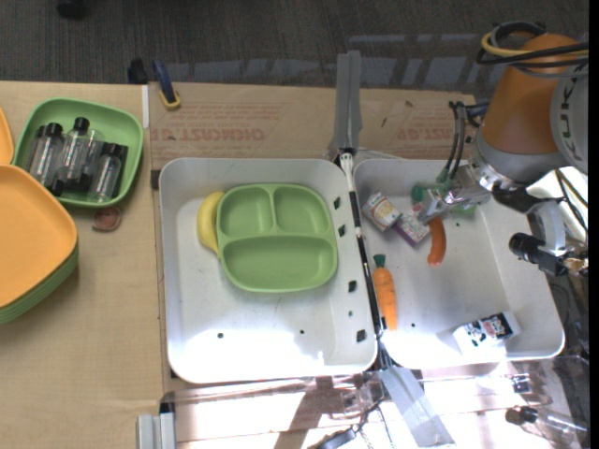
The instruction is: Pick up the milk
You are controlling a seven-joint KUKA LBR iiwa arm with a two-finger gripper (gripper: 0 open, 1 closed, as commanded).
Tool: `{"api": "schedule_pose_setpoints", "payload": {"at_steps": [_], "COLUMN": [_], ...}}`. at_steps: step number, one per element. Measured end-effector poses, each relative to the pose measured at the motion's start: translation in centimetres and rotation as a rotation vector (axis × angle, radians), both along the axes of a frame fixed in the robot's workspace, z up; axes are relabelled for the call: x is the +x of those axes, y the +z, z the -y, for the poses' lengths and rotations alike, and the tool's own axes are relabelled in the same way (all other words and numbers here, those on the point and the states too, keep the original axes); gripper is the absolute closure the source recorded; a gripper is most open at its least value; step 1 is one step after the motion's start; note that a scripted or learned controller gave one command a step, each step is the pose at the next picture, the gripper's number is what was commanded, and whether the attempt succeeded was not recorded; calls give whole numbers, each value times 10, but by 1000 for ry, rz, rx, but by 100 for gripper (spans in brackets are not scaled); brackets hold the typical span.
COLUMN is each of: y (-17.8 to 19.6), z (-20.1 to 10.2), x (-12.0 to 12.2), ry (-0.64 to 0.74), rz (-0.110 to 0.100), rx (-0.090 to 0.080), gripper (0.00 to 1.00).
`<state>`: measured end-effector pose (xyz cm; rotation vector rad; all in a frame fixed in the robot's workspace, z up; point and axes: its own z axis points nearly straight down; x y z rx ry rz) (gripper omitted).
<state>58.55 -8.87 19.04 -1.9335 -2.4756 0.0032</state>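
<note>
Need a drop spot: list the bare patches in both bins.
Left bin: bare floor in front of the green plate. Right bin: bare middle, between carrot and milk carton. Crowded: far end, around the gripper, sausage and small packages.

Grey arm (pixel 562 148) (orange band, black cables)

This is a robotics lab: a grey-and-orange industrial arm (pixel 533 101) reaches over a cardboard-covered bench (pixel 243 124) bearing two white bins (pixel 178 279), toy food such as a plastic carrot (pixel 385 293), and grey office carpet (pixel 281 17) lies beyond.
</note>
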Motion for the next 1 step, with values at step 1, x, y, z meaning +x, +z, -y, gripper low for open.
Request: {"api": "schedule_pose_setpoints", "payload": {"at_steps": [1], "y": [33], "z": [19], "x": [-42], "ry": [223], "rz": [0], "rx": [1], "gripper": [100]}}
